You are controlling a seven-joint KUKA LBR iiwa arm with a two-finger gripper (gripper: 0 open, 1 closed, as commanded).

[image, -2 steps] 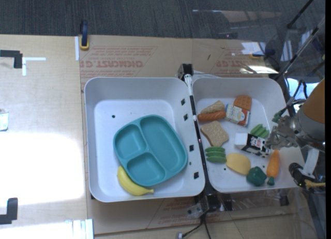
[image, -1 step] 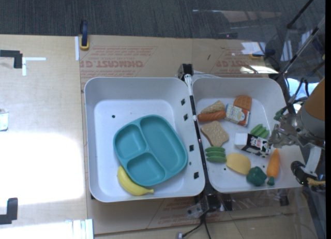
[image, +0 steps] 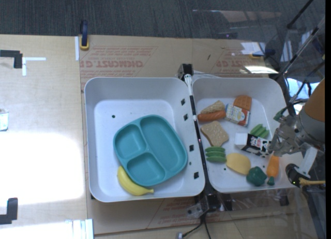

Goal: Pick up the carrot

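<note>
Carrot (image: pixel 272 166) lying in right bin (image: pixel 276 95), close to its right wall, just beside green broccoli piece (image: pixel 255 176) and near yellow piece (image: pixel 238 163). Gripper (image: pixel 280 145) low, directly above carrot's upper end, maybe touching. Opening of pincer impossible to tell; nothing clearly seen between its tips. Possible trouble: slipping off the small rounded carrot, pushing it against the wall, or catching the broccoli piece instead. Fingertips hard to make out against clutter; arm cut off at right edge.
</note>
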